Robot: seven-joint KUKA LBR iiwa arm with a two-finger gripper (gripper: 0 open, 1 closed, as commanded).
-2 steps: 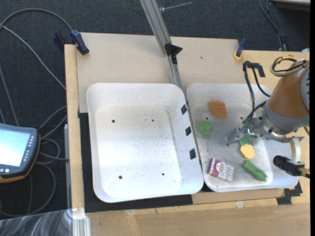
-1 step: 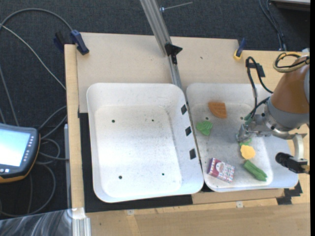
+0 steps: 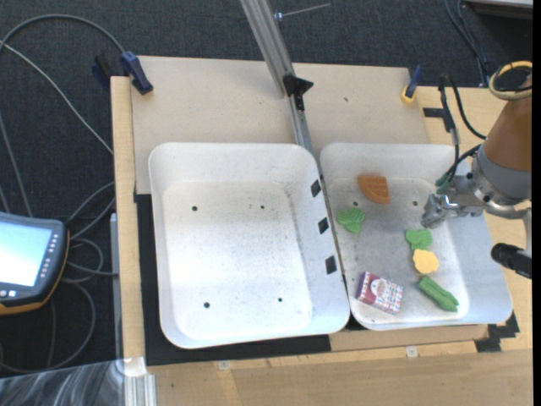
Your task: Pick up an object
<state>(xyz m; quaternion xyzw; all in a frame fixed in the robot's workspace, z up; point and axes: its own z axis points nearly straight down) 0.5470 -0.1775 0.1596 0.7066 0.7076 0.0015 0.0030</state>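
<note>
Small green leaf-shaped toy lies in the right-hand white bin, at five o'clock just below the metal gripper, whose state I cannot tell, so the approach seems underway, needing a short descent next.

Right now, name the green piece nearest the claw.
The small green piece just below the claw, above the yellow piece; the other two greens lie farther off.
</note>
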